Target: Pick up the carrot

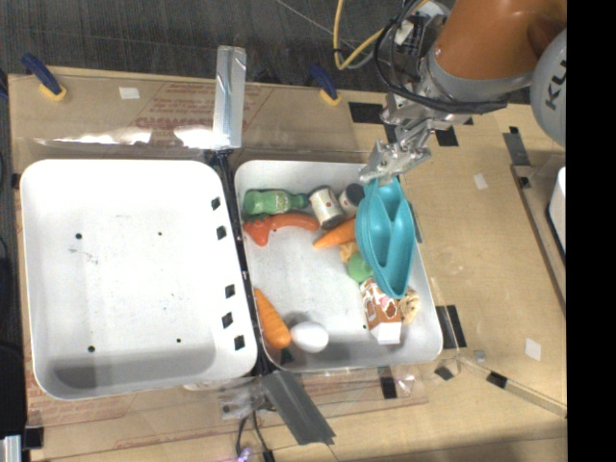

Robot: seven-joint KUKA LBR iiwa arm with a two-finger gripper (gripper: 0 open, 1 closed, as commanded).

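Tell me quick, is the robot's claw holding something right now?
Two-finger metal gripper: above the far rim of the right shallow white bin, by the teal plastic dish; open or shut cannot be told, and nothing shows between its fingers.

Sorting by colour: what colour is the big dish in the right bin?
Teal dish, in the camera view.

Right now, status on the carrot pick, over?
Gripper above right bin's far rim, holding nothing. Carrot lies untouched at near-left corner beside white egg. Teal bowl below the gripper.
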